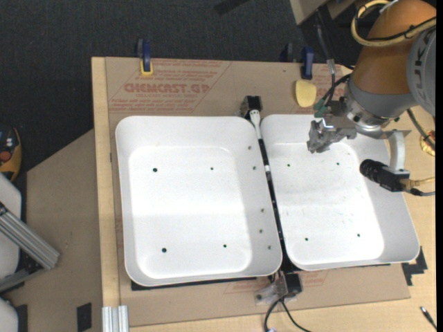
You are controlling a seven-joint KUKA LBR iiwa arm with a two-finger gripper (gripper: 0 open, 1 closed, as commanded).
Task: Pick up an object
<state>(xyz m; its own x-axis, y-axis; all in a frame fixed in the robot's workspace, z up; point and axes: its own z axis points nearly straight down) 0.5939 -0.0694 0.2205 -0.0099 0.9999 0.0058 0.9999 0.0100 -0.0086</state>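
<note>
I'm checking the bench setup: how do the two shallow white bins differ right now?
The left white bin lies squarer to the camera; the right white bin sits slightly turned, its near right corner jutting over the cardboard. The grey gripper hangs above the right bin's far edge, while nothing reaches over the left bin. Both are shallow, white, round-cornered, with small dark dots on their floors.

I read one line of red print, "CHEMCAST G P", on the brown board [187, 81] that covers the table, just behind the left bin [190, 199]. Smaller red lines run above and below it, too faint for me to make out. I find no other legible marking.
</note>
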